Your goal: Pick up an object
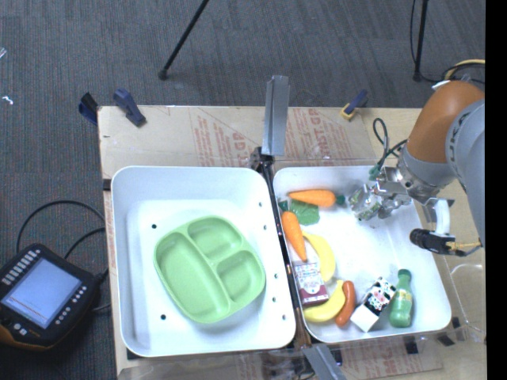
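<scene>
Left bin [127, 212]: shallow and white, holding a green divided plate [207, 269] with three compartments, lying flat.
Right bin [372, 252]: shallow and white; all the loose objects to pick from lie here, mostly along its left and lower sides.
Arm [444, 133]: grey with an orange band, reaching in from the right and partly cut off by that edge.
Gripper [372, 203]: low over the upper right part of the right bin, a blurred metallic cluster. Whether it is open or closed cannot be made out, and nothing can be seen held in it.
Upper carrot [315, 198]: lies sideways just left of the gripper. Whether the two touch cannot be told.
Second carrot [293, 234]: lies lengthwise along the bin's left wall, its top end under green leaves.
Banana [321, 253]: beside the second carrot, partly covered by a small box [309, 283]; the box print is too small to read.
Yellow piece [325, 311]: below the box, partly hidden by an orange-red stick [346, 303]; what either is cannot be told.
Cow-patterned carton [374, 301]: tilted, near the bin's lower edge.
Green bottle [401, 299]: just right of the carton, touching or nearly so.
</scene>
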`<state>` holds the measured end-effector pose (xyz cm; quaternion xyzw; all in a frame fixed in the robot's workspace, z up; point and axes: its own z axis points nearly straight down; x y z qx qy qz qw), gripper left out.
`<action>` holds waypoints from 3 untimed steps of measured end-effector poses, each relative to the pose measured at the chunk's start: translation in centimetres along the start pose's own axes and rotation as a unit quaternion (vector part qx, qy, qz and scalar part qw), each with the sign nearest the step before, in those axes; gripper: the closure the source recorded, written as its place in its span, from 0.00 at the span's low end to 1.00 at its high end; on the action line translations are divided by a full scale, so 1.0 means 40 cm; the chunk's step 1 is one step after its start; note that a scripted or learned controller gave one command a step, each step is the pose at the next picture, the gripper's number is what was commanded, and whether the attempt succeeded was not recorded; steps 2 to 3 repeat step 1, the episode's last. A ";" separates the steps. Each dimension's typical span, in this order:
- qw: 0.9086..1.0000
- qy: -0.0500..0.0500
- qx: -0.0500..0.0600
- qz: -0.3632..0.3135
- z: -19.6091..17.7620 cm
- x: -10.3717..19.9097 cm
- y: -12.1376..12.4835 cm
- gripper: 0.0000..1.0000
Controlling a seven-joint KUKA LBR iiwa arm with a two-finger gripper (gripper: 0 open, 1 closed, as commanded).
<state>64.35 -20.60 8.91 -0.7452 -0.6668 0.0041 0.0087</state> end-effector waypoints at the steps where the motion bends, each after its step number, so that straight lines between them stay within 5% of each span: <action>1: 1.000 -0.002 -0.005 -0.009 -0.285 0.063 -0.040 1.00; 3: 1.000 -0.002 -0.005 -0.009 -0.285 0.063 -0.040 1.00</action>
